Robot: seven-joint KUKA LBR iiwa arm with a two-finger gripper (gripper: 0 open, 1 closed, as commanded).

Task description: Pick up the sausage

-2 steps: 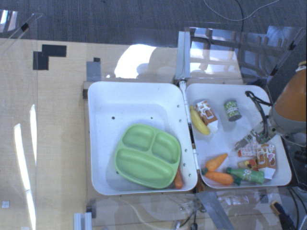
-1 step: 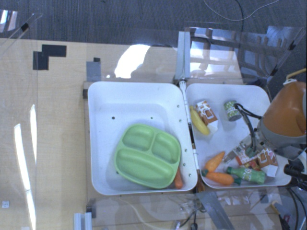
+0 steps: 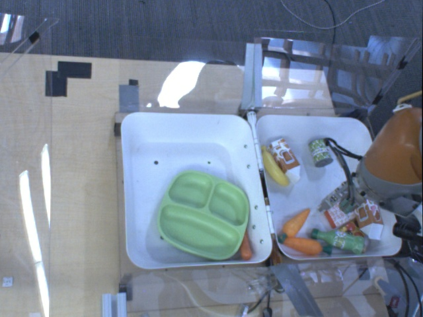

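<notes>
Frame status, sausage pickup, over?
Claw low in right bin, among cartons. Sausage in left bin, against green plate. Plate crowds one side.

Hidden and cut-off bits around the two bins

The big orange and grey arm (image 3: 396,160) runs off the right edge and covers the right bin's (image 3: 310,125) far side, so the tool is hidden and you cannot tell what it is doing. A small orange-brown thing (image 3: 246,248) peeks out from under the green plate (image 3: 203,214); most of it is covered, so it may be the sausage or not. The packets (image 3: 360,216) by the arm are partly covered, and their labels are too small to read.
</notes>
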